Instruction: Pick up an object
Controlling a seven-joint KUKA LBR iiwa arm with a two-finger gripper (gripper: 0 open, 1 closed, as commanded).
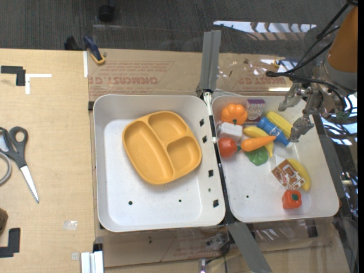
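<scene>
Brown cardboard (149, 77) printed with mirrored lettering, unreadable purple label on pot (256, 106)

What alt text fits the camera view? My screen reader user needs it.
A gripper hangs open over toy foods in the right bin, above a corn cob and carrot. The left bin holds an orange divided plate.
</scene>
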